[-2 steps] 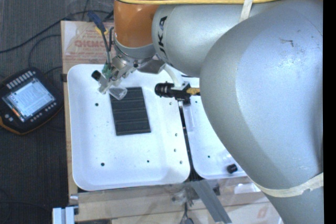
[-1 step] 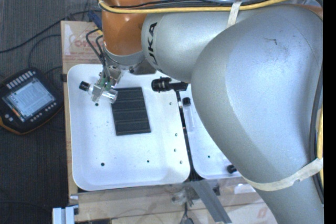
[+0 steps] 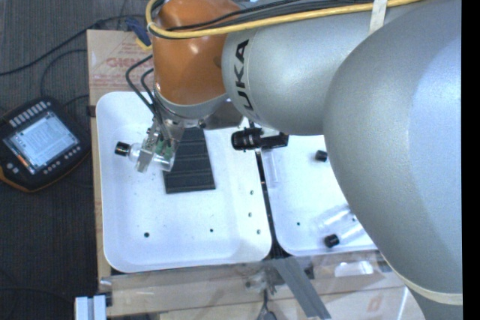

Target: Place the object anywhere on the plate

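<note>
Black-capped clear vial [image 3: 127,152] sits at the end effector [image 3: 154,151], whose grip I cannot tell, at 9 o'clock of the ribbed black plate [image 3: 192,165]; transfer seems underway, needing a shift toward 3 o'clock.

L bin [image 3: 180,236]: front half lay bare, easy passage. Further back, ribbed black plate [image 3: 191,168] & clear capped bottle [image 3: 133,154] just left of it stood in way. Arm [image 3: 360,86] covered much of R bin [image 3: 300,198].
</note>
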`<action>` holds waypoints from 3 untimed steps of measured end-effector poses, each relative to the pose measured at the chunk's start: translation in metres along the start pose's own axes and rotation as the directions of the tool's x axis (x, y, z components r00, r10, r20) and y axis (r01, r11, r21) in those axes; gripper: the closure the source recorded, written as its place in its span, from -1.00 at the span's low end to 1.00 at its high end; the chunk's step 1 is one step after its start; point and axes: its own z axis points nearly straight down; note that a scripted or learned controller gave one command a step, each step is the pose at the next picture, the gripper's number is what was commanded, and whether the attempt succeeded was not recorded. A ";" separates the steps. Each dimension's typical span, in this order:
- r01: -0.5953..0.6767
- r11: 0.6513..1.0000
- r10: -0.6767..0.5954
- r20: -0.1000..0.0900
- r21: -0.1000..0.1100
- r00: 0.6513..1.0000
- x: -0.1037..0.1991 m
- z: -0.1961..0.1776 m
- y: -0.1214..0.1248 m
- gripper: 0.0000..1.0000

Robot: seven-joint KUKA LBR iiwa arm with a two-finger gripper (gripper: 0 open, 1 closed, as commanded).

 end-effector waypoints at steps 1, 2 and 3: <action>0.381 0.925 -0.381 0.002 -0.003 0.925 -0.037 -0.001 0.017 1.00; 0.448 0.894 -0.448 0.003 -0.002 0.894 -0.081 0.026 0.037 1.00; 0.803 0.596 -0.803 0.007 -0.003 0.596 -0.079 -0.014 0.038 1.00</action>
